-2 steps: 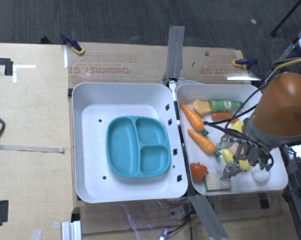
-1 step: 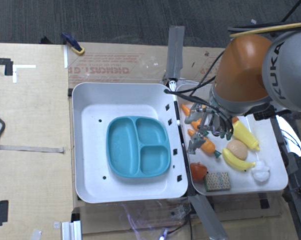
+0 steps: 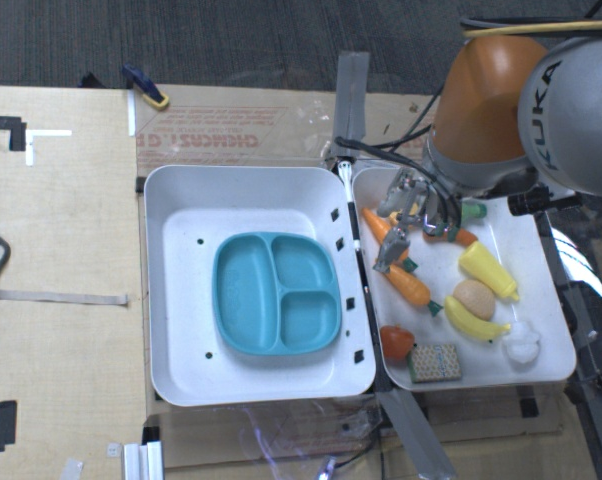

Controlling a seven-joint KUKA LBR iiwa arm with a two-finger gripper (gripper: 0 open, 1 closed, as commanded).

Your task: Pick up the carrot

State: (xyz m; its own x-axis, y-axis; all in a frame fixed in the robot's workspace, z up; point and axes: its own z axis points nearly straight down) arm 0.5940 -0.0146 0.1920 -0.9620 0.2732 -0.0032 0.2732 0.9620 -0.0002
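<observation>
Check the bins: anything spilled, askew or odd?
Nothing spilled or damaged. The teal plate sits alone in the left bin; the carrots and other toy food lie loosely in the right bin, under the gripper.

A robotics lab: KUKA arm [image 3: 541, 108], taped bench [image 3: 51, 268], white bins [image 3: 161, 268].

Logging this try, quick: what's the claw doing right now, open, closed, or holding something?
Claw: open, holding nothing, poised over the carrots in the right bin.
</observation>
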